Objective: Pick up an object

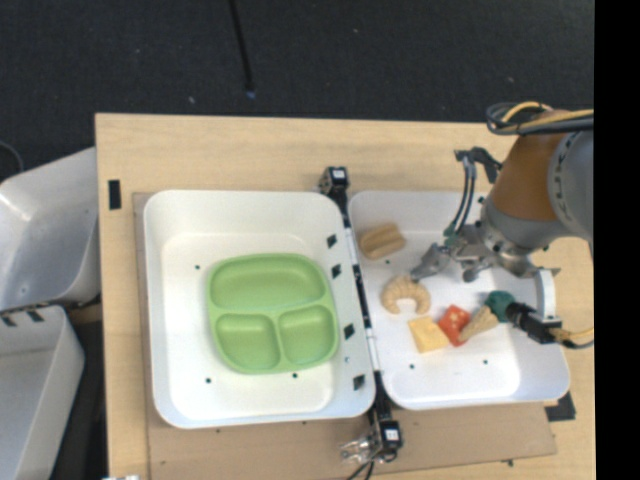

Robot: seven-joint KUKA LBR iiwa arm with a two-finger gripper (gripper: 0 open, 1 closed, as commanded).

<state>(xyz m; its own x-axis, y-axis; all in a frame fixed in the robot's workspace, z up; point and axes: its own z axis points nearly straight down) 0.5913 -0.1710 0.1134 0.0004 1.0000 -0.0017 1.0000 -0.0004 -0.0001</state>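
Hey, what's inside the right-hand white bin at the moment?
The right bin holds a tan bread piece, a croissant, a yellow cheese wedge, a red item and a green-tipped object. The arm covers the bin's far right corner.

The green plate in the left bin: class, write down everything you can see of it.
The green plate is pale green, smooth and plastic-looking, roughly square with rounded corners. Raised ridges split it into three compartments: one wide one along the far side and two smaller ones on the near side. It lies flat, right way up, turned a little, near the middle of the left white bin, resting on the floor. Nothing lies on it.
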